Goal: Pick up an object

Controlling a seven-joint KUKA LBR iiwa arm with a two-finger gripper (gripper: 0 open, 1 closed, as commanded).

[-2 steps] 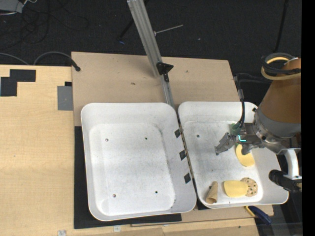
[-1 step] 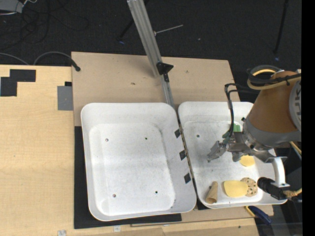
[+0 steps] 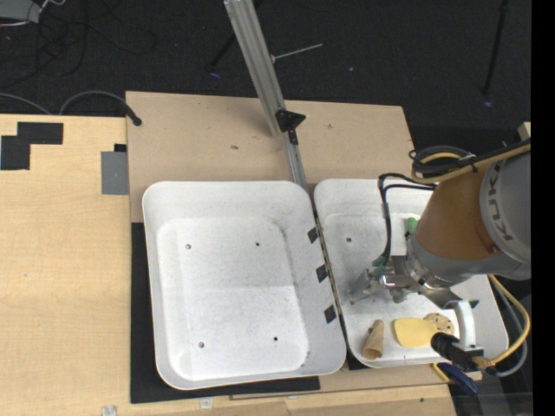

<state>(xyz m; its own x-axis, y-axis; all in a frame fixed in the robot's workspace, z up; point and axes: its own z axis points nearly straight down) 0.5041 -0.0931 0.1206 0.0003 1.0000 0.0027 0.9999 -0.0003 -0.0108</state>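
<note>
Hidden behind the arm: much of the right bin, part of a small green thing, and the jaws' state.

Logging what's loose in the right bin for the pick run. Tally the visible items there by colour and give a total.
Tan: 1, the cone-shaped piece
Yellow: 1, the flat yellow block
Brown speckled: 1, the round piece
Green: 1, a small green item, partly hidden behind the arm
Total: 4 visible; the arm covers part of the right bin.
</note>
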